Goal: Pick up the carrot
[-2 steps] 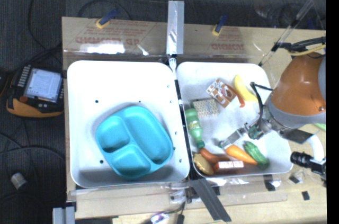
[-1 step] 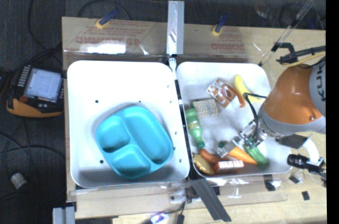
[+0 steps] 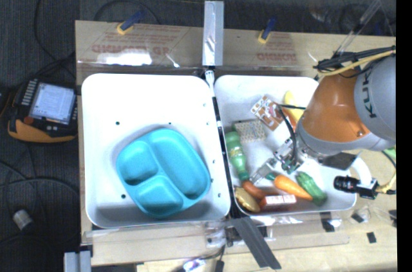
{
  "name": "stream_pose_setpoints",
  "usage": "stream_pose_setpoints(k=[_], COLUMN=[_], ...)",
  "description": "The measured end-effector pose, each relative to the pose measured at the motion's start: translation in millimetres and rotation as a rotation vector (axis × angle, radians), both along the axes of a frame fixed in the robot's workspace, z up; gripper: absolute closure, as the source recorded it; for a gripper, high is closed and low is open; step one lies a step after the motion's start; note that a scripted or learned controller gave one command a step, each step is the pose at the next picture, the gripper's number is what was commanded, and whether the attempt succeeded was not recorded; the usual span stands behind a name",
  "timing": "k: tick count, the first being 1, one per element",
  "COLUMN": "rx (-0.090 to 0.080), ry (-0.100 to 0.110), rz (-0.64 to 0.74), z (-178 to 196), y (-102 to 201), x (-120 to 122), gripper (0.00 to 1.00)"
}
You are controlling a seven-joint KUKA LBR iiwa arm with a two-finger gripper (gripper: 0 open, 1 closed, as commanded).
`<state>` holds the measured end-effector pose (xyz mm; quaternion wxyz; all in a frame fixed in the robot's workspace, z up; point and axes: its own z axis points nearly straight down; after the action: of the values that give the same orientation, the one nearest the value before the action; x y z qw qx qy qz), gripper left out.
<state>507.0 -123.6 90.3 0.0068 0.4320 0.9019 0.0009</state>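
Two bins sit side by side on the surface. The left one holds one blue tray, likely a drop spot. The right one crowds several food items along its near wall: one green bottle, one carrot, one green vegetable. The tool hovers just above the carrot, seemingly lining up; whether it is apart or together, I cannot tell.

Glossy plastic carrot; smooth, seemingly plastic blue tray.
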Motion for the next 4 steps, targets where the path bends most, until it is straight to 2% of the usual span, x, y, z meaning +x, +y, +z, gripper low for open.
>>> stream_pose_setpoints(k=[1, 2, 3, 4], rx=[0.004, 0.007, 0.007, 0.005], ry=[0.013, 0.01, 0.01, 0.012], rz=[-0.031, -0.029, -0.029, -0.069], z=[74.2, 83.1, 83.1, 73.4], y=[-99.6, -97.4, -97.4, -79.8], x=[-11.1, -9.4, -9.5, 35.6], gripper=[0.0, 1.0, 0.0, 0.0])
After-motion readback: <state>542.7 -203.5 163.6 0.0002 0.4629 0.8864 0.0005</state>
